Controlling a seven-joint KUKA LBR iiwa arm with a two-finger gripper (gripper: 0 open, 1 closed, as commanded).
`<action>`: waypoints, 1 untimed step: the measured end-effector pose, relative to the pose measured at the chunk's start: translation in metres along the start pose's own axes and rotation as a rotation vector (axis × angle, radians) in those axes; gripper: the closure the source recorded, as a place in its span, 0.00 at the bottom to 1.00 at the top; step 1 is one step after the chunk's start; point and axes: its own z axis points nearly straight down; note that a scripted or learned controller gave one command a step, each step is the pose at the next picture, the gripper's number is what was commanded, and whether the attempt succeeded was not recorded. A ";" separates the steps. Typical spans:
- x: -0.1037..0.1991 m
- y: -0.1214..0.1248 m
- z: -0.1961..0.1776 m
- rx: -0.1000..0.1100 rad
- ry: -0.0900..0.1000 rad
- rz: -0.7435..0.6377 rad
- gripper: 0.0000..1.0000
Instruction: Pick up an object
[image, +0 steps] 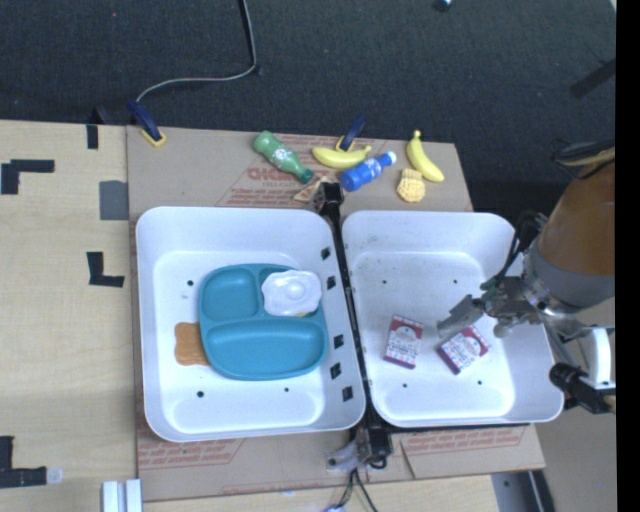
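Two small red-and-white packets lie on the floor of the right bin (430, 260): one (403, 342) near its left side, the other (463, 350) further right and tilted. My gripper (462, 314) reaches in from the right and hangs just above and beside the tilted packet. Nothing shows between its tips. In the left bin (160, 260), a blue divided plate (262, 335) carries a white egg-like piece (292, 292). A tan slice (186, 343) pokes out from under the plate's left edge.
Behind the bins on the cardboard lie a green bottle (282, 156), two bananas (341, 155) (424, 158), a blue bottle (366, 171) and a yellow corn piece (410, 185). A black divider (344, 300) runs between the bins. The arm's body (585, 235) overhangs the right bin's right wall.
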 end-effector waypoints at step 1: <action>-0.031 0.032 0.118 -0.014 -0.006 0.001 0.00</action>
